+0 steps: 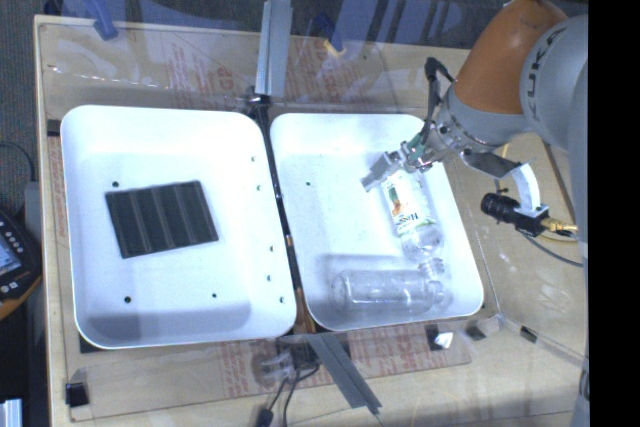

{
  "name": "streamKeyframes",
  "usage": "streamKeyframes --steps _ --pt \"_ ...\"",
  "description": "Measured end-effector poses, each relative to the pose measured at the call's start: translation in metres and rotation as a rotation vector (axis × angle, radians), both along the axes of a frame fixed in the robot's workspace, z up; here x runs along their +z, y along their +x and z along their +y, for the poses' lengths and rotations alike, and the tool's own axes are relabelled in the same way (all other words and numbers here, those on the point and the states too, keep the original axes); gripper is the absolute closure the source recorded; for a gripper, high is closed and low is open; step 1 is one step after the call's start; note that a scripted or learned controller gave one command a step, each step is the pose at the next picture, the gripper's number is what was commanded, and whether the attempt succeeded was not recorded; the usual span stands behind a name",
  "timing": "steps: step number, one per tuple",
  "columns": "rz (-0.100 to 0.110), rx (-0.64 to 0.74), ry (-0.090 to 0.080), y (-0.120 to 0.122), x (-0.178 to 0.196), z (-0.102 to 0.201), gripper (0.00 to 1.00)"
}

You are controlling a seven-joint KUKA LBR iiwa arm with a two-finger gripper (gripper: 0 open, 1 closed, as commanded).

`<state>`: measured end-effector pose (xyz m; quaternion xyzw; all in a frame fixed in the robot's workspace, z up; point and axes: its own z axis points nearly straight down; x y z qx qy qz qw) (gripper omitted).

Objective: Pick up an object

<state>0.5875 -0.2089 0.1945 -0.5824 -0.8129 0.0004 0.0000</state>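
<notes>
Worktop [520, 315]: pale wooden board, seen from above at a slant, with faint red print showing on its surface.
Left bin [75, 215]: shallow and white, resting directly on the worktop.
Right bin [335, 140]: shallow and white, just beside the left bin, their inner edges almost touching.
Metal bar [272, 45]: upright at the far edge, at the seam between the bins.
Metal bracket [345, 385]: grey, at the near edge below the seam.

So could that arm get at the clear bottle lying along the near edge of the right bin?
Probably yes. The clear bottle lies uncovered in the right bin, the end effector hovers in that bin, and just the labelled bottle lies between.
</notes>
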Motion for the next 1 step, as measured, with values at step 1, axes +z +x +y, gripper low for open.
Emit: streamKeyframes --steps 1 --pt "0.001 0.028 0.001 -0.0024 -0.0058 0.0005 0.0"
